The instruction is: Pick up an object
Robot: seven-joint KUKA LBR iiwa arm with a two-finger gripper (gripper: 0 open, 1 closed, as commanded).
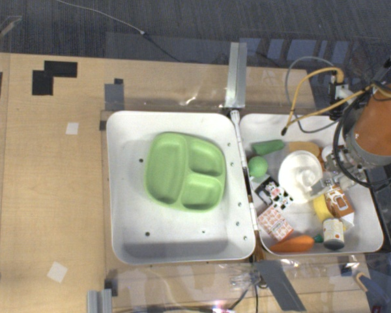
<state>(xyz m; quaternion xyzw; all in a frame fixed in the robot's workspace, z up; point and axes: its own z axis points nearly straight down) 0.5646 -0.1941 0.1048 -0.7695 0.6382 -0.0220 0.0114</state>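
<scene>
gripper point(331, 186) hangs low over the right bin point(376, 240), just beside a small orange-and-white carton point(339, 203); whether anything sits between its tips cannot be told from this slanted view. the task's candidates all lie in that bin: a white bowl point(300, 173), a yellow piece point(320, 207), a carrot point(292, 244), a patterned packet point(274, 223), a green ball point(257, 167), a green pod-like piece point(269, 147).

to do the pick well, the arm would likely need to centre on one item, since they crowd together and a neighbour could get nudged. the carton looks boxy and easy to pinch; the bowl is smooth, round and wide, probably a poor fit. in the left bin point(127, 240) rests a glossy green divided tray point(185, 170).
</scene>
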